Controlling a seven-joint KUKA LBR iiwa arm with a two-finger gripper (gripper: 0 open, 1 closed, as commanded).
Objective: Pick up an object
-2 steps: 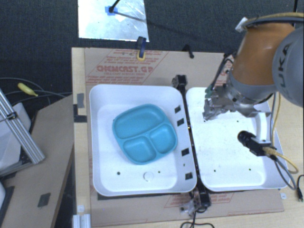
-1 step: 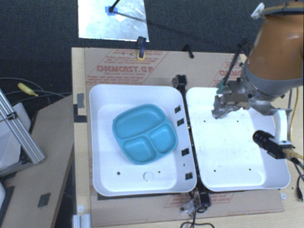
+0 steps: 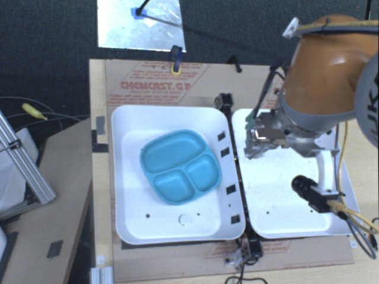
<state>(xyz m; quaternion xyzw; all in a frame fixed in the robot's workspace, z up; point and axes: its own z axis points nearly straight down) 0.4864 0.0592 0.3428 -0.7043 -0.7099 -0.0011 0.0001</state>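
Blue divided tray point(image 3: 180, 165) lies flat mid left bin point(image 3: 127, 158), well to the left of the jaws point(image 3: 256, 139) and across the divider rims; jaws hang over the right bin point(image 3: 284, 218), their state cannot be told. To grasp well, I judge: traverse left, clear the rims, pinch the tray's raised edge. Open floor rings the tray; counter point(image 3: 157, 78) beyond.

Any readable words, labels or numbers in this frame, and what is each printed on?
"CHEMCAST GP": red print on the brown cardboard sheet under the two shallow white bins.
A smaller red line below it: too blurred to read.
Red print on the cardboard's front edge: too small to read.
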